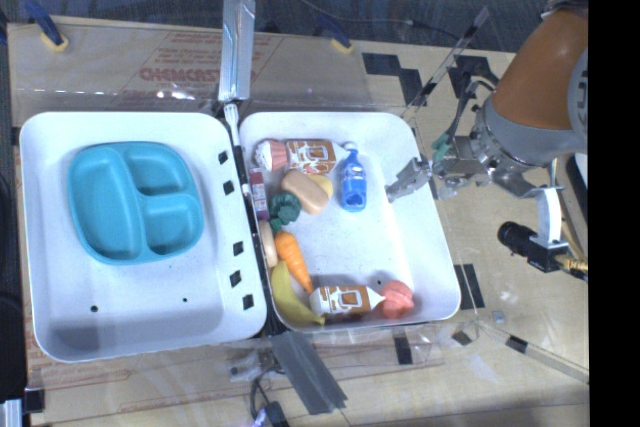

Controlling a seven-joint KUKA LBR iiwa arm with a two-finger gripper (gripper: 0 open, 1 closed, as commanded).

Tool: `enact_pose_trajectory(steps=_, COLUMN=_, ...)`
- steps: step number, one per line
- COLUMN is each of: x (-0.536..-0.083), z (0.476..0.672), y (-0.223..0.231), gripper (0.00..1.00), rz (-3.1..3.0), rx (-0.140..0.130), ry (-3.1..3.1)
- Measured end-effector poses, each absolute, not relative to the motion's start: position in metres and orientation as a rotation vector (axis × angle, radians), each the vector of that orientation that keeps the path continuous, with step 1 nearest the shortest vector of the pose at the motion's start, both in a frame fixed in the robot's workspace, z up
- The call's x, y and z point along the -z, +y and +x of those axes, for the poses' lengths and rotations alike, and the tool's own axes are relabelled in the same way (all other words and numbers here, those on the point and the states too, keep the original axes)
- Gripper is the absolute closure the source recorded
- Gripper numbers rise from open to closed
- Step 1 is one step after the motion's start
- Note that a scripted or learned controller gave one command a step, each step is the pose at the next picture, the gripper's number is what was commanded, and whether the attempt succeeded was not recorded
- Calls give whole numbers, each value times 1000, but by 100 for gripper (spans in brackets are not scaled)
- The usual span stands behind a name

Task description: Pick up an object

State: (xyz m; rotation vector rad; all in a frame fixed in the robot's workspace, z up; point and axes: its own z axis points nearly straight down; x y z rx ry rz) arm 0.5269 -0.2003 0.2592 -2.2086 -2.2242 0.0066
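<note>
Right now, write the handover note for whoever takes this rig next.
Gripper: at the right bin's right rim, nothing seen between its fingers.
Right bin holds a blue bottle, carrot, banana, two cartons and other toy food.
Left bin holds a teal divided tray.
Done: no pick yet.
Left: grasp and lift one object.

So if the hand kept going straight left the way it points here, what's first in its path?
Probably the blue bottle: the hand sits at the right bin's right rim, aimed leftward at it. Its height above the bin is unclear, so it might pass over.
</note>
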Motion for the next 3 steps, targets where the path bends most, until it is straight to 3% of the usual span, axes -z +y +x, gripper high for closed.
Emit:
enact_pose_trajectory(steps=1, x=-99, z=549, y=-208, gripper=0, rz=-2108, rx=-9, ry=-2312)
enact_pose_trajectory(steps=2, x=-90, z=611, y=-201, gripper=0, rz=-2275, rx=-3, ry=-2163)
enact_pose_trajectory(steps=3, x=-97, z=611, y=-201, gripper=100, rz=-2266, rx=-6, ry=-2166)
